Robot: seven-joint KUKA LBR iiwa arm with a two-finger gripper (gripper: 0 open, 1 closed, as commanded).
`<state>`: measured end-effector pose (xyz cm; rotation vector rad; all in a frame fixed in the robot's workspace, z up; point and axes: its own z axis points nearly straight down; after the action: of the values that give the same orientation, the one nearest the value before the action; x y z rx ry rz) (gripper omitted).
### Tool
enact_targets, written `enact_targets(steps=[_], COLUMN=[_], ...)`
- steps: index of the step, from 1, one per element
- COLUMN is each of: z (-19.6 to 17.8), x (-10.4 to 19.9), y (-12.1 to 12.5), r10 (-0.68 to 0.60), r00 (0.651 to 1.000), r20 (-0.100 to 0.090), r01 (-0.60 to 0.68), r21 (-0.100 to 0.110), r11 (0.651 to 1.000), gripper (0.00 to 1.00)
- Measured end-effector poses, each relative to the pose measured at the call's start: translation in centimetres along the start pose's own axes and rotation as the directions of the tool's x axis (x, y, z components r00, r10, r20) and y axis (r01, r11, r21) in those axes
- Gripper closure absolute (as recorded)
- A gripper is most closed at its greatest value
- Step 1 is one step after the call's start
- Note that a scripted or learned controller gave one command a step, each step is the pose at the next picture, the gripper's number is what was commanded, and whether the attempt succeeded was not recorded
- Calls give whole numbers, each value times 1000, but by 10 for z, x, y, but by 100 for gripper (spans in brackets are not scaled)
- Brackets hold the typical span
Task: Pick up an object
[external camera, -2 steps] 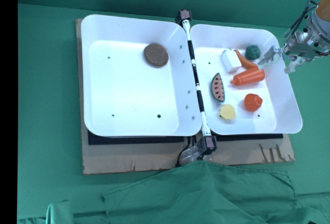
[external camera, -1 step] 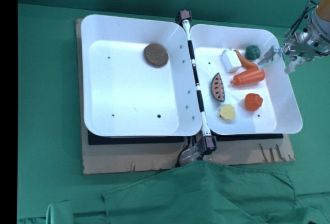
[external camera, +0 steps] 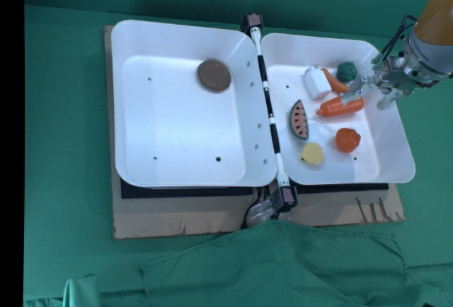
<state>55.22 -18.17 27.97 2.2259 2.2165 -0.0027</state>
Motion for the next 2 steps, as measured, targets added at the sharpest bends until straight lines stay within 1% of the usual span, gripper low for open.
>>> enact_targets(steps=[1, 2], z=[41, 92], x=[-3, 5], y=[2, 6], r10=[0, 0], r00=[1000, 1000], r20=[0, 1], r01=[0, 0], r21=[0, -3], r11=[1000, 1000], gripper=[0, 0])
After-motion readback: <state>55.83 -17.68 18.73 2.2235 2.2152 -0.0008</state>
